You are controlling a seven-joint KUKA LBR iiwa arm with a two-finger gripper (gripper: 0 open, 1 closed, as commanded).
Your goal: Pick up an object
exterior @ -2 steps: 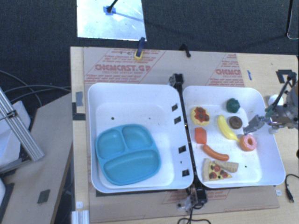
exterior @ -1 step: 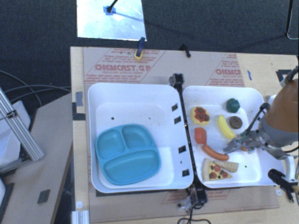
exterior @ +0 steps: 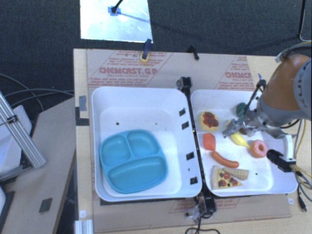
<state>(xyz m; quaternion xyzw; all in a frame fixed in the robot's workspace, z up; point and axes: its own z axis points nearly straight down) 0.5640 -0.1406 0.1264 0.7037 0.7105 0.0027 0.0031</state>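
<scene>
Robot gripper (exterior: 234,129) hangs low over right bin (exterior: 280,183), just above yellow toy banana (exterior: 239,140). Can't tell jaw opening; nothing seen held. Donut (exterior: 258,148) & hot dog (exterior: 224,159) lie nearby.

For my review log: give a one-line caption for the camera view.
KUKA gripper low in the right bin among toy foods beside a yellow piece; blue divided plate in the left bin.

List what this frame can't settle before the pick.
- Gripper: fingers too small and blurred in the camera view to judge.
- Yellow toy: partly covered by the gripper; contact unclear.
- Teal object: half hidden behind the arm; identity unclear.
- Arm: cut off by the right edge.
</scene>
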